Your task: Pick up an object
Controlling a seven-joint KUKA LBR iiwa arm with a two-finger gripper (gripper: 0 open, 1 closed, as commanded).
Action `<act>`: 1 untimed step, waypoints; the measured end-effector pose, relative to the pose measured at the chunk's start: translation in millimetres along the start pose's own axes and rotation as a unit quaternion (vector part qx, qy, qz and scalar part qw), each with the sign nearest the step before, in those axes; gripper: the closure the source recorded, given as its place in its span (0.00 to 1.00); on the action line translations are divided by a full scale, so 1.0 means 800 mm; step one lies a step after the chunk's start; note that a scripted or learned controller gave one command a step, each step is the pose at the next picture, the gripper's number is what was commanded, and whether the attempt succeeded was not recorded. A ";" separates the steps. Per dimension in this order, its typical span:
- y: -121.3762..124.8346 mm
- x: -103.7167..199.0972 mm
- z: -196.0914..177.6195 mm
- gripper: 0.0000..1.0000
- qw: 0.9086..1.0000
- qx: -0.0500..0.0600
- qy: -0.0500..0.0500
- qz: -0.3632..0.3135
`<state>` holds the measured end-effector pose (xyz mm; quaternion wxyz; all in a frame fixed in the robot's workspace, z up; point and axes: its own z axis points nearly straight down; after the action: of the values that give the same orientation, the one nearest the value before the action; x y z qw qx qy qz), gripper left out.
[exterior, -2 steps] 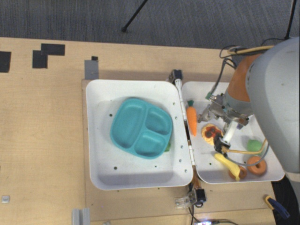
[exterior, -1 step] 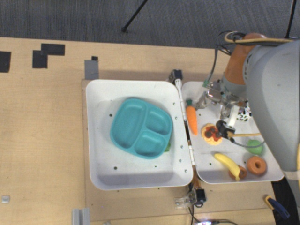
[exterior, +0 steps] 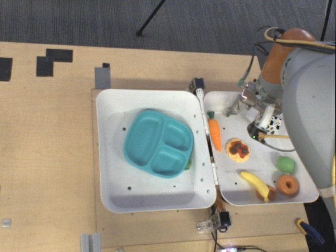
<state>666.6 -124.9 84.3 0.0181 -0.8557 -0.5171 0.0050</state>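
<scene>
I am hovering my hand [exterior: 237, 105] over the right bin [exterior: 227, 192], getting ready to grab something. I cannot tell if it is open or closed. The carrot [exterior: 214, 134] is lying just beside my hand, by the bin wall. I am thinking my next move is to slide over it and go straight down.

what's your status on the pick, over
Gripper over far end of right bin, nothing visibly held. Carrot and round red-topped toy nearest it, both lying free. Nothing blocking either.
</scene>
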 end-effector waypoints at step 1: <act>0.004 -0.011 0.001 0.00 0.998 -0.001 0.000 -0.062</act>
<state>665.5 -134.0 83.7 0.0173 -0.8221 -0.5691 0.0035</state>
